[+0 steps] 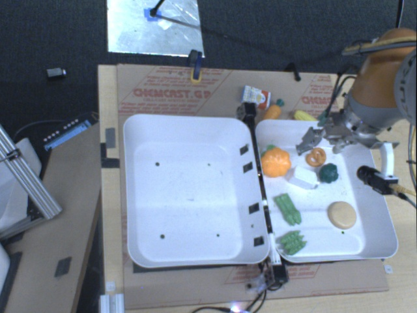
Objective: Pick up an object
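gripper (pixel 317 142) over right bin (pixel 378 240), above pretzel (pixel 316 156) | grasp state: cannot tell, view too coarse | risk: descent likely clips neighbouring orange (pixel 276 162), green piece (pixel 328 172) or white block (pixel 301 178), nudging the pretzel aside

Red "CHEMCAST GP" print, upside down, on brown board (pixel 171 87) under bins

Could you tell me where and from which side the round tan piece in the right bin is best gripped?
Grip the tan piece across its middle, coming straight down from above. It looks like a low rounded lump lying flat on the right bin floor, with bare floor all round, so the jaws should fit either side. The nearest neighbour, the dark green item, lies well apart.
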`<state>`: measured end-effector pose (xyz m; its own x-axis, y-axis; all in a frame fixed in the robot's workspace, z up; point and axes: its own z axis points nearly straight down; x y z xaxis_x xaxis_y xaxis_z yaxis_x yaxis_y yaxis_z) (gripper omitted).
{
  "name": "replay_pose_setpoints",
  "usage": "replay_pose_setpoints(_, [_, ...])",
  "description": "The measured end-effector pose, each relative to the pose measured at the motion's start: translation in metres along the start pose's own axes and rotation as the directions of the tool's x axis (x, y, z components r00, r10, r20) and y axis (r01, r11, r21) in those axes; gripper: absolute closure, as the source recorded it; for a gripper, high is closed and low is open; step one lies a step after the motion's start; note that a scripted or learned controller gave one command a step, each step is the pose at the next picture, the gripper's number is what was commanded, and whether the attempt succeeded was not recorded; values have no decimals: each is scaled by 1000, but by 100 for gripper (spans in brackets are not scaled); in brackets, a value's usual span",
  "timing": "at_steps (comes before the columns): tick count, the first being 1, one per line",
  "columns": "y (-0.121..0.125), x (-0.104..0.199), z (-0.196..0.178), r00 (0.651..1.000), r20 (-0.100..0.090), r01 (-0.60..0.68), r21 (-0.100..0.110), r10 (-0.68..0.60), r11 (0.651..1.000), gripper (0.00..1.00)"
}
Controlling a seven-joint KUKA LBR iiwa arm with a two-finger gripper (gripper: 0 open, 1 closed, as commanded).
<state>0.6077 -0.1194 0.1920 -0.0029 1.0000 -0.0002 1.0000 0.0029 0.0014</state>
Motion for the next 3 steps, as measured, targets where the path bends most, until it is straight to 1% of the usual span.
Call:
replay_pose_setpoints(1, [-25, 26, 85, 1000, 3, 0, -5, 0, 1000, 0])
replay_pose_setpoints(2, [30, 36, 107, 1000, 1, 4, -7, -4, 1000, 0])
replay_pose_setpoints(3, [28, 36, 96, 1000, 0, 2, -5, -2, 1000, 100])
